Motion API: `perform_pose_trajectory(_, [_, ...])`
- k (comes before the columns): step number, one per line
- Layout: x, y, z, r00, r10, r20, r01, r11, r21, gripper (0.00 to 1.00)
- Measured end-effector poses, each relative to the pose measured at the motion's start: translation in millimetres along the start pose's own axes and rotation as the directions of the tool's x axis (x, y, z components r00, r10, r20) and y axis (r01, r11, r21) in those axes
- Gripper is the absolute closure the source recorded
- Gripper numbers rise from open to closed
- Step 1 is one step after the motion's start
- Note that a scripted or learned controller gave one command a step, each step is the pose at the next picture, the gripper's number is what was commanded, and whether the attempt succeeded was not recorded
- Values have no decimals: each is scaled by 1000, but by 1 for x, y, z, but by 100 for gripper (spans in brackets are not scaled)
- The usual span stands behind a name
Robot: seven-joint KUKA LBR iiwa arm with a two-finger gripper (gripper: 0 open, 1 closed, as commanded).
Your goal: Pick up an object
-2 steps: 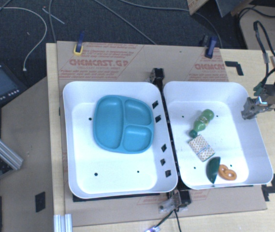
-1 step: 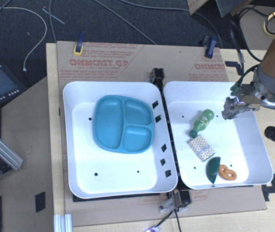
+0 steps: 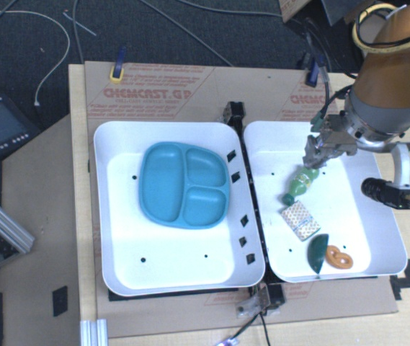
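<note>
In the right bin (image 3: 377, 215) lie a small green bottle (image 3: 300, 185), a patterned grey packet (image 3: 300, 220), a dark green leaf-shaped piece (image 3: 317, 254) and an orange pretzel-shaped piece (image 3: 340, 259). My gripper (image 3: 318, 156) hangs over the upper end of the green bottle, at or just above its cap. The arm's wrist hides the bin's back right part. I cannot see whether the bottle is gripped.
The left bin (image 3: 118, 215) holds a blue divided plate (image 3: 184, 184). A black clamp strip (image 3: 244, 193) runs between the two bins. Cables lie on the floor at the back left, and a black fitting (image 3: 385, 190) juts over the right bin's right rim.
</note>
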State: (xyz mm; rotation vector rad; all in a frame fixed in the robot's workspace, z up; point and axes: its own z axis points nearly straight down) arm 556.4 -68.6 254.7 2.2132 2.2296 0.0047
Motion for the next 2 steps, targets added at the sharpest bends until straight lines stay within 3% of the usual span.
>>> perform_pose_trajectory(2, [122, 31, 10, 1000, 1, 0, -1, 1000, 0, 100])
